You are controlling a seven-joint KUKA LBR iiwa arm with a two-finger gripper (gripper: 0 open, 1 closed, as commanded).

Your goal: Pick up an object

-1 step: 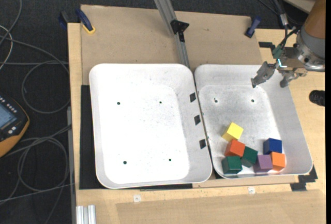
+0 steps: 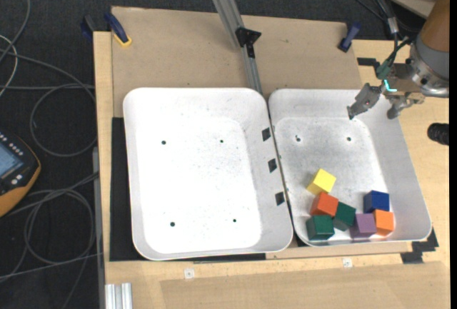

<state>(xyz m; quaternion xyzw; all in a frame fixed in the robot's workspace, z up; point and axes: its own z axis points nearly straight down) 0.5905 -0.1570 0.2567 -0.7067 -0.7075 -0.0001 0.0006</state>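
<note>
I am hovering the jaws (image 2: pixel 374 105) spread apart and empty over the right bin (image 2: pixel 408 165); the blocks are clustering well below them, the yellow block (image 2: pixel 323 180) nearest; it looks light, rigid, smooth, so I am favouring its flat opposite sides.

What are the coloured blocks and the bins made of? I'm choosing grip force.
Blocks, like the yellow block: probably painted wood or hard plastic, with matte faces and crisp edges. Right bin: likely moulded white plastic, with rounded corners, a smooth rim and dark speckling.
</note>
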